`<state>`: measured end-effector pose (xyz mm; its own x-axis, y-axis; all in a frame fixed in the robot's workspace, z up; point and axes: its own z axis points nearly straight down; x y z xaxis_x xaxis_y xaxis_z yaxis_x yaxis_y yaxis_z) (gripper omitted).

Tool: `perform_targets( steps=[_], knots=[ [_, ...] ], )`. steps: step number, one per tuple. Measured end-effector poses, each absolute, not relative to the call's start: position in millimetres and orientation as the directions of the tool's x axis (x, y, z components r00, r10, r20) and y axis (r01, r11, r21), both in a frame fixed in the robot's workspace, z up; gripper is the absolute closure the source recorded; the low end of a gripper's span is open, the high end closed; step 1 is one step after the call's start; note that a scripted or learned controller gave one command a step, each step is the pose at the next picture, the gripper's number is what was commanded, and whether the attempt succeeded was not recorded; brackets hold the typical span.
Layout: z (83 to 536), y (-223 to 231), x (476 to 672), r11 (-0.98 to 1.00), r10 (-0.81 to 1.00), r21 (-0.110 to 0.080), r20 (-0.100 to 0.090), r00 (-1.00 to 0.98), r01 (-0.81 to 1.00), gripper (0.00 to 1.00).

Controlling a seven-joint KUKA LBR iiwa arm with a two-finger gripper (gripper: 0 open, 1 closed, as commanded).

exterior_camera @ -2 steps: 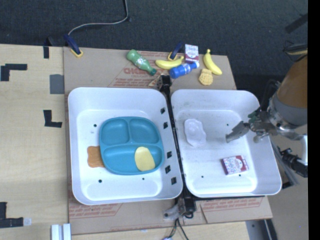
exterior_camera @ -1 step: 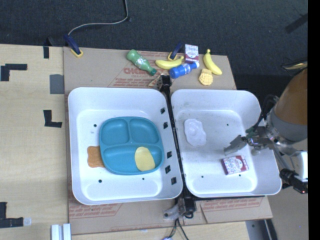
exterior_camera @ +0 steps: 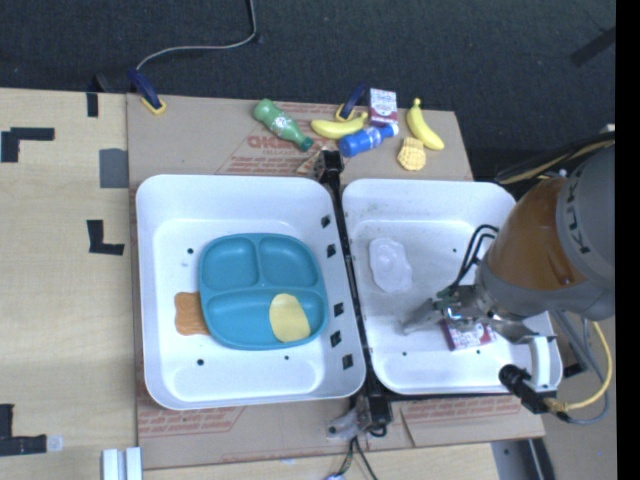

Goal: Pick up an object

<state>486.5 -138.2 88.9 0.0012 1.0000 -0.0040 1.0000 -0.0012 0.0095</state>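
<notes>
A: Where does the arm's hand [exterior_camera: 462, 313] sit?

B: Low in the right-hand shallow white plastic bin [exterior_camera: 430, 193], near its front wall. A grey finger [exterior_camera: 422, 314] reaches out to the left. Whether the hand is spread or closed I cannot tell, nor whether it has anything.

A: What is within reach?

B: A small flat packet with dark red print [exterior_camera: 467, 337] lies on the bin floor just under the hand, touching or nearly so. A clear crumpled plastic piece [exterior_camera: 390, 265] lies further back, apart from it.

A: How would the packet handle?

B: I judge it light, thin and a bit slippery. Lying flat, it gives little to pinch; the edges look the best place to take hold. The clear piece looks soft and would likely squash.

A: And the other bin [exterior_camera: 160, 208]?

B: A blue divided plastic plate [exterior_camera: 240, 283] carrying a yellow oval piece [exterior_camera: 290, 318], with an orange flat piece [exterior_camera: 187, 313] at its left edge.
</notes>
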Motion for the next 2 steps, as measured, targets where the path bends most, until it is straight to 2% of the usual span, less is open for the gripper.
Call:
perform_targets(
  steps=[1,2],
  knots=[
    [99,-139,486.9,-0.003,1.0,0.012,-0.007,0.003,1.0,1.0],
    [193,-202,505.5,-0.001,1.0,0.001,-0.002,0.001,1.0,1.0]
  ],
)
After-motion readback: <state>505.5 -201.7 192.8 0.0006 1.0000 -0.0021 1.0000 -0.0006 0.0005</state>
